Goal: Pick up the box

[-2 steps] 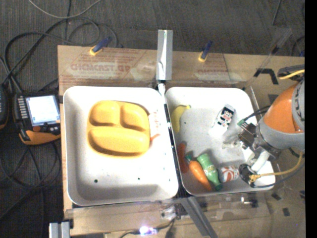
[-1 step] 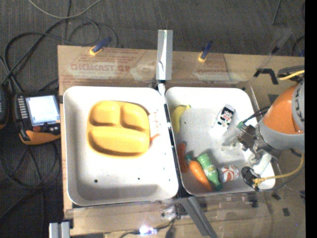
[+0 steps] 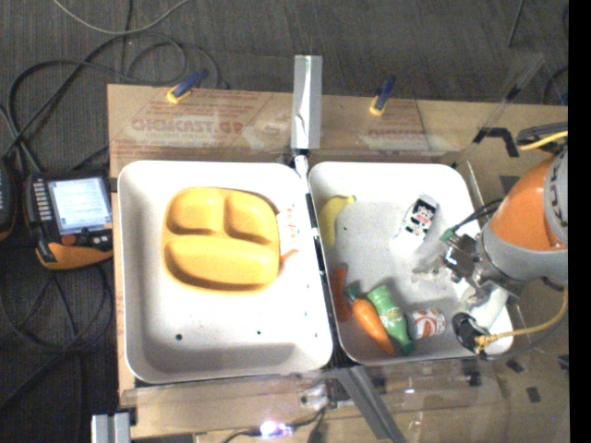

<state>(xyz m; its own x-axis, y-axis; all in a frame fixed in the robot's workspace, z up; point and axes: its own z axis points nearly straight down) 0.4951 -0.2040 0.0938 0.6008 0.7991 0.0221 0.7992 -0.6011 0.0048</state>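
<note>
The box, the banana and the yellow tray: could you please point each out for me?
box (image 3: 421,217): camera view, its printed top face.
banana (image 3: 332,216): camera view, its curved middle.
yellow tray (image 3: 223,239): camera view, its central divider.

A: How is the box (image 3: 422,216) to be described?

B: A small white carton is seen, printed with black marks and a touch of red. It is laid flat, with its long side turned at a slant to the bin walls.

A: Where is it found?

B: It is found on the floor of the right bin (image 3: 388,167), in the far half. It is placed near the gripper (image 3: 450,255), just beyond it and a little to the view's left.

A: Is it touched or gripped?

B: No contact is seen. A strip of bare white floor is left between box and gripper, and nothing is stacked on the box.
</note>
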